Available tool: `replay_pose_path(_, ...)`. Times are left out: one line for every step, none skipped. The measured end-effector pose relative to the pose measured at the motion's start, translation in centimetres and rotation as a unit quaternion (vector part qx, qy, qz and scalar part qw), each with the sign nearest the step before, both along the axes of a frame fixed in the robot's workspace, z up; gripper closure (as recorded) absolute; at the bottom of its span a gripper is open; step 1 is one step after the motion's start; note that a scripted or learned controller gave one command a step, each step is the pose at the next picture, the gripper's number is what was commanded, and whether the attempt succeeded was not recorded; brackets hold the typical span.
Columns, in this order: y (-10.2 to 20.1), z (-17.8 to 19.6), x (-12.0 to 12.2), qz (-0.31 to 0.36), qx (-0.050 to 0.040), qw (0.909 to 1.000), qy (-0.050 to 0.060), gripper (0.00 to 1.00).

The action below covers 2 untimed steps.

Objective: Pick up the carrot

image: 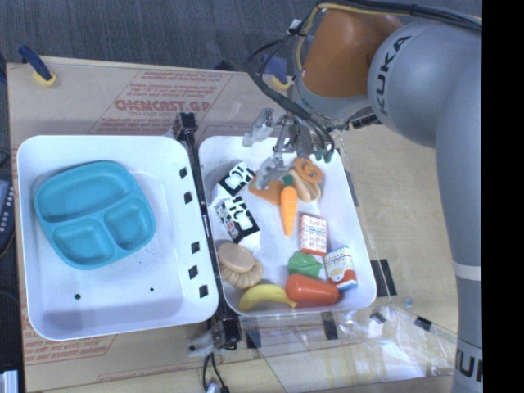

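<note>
Cardboard (164, 97) reads "CHEMCAST" (arm (409, 64): "KUKA").

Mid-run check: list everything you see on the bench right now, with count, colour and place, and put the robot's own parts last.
carrot: 1, orange, upper middle of right bin, lying free just below the gripper
divided plate: 1, blue, left bin
banana: 1, yellow, front of right bin
red pepper: 1, red, front of right bin, beside the banana
green vegetable: 1, green, above the red pepper
round biscuit toy: 1, tan, left side of right bin
small carton: 1, red and white, right of the carrot
bins: 2, white, side by side
clamp: 1, blue and yellow, bench's far left corner
gripper: 1, grey metal, over the right bin's back
arm: 1, grey with orange band, from the right
</note>
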<state>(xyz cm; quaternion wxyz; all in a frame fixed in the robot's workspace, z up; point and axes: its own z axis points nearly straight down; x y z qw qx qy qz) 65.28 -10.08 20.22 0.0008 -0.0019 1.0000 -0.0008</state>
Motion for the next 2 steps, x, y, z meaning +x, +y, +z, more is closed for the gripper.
replay_pose_path(-2.8,-8.2,-4.8,0.028,-0.0007,0.9995,-0.011,0.00)
replay_pose_path(-2.7,-7.0,-4.7,0.031,-0.0014,0.9994,-0.012,1.00)
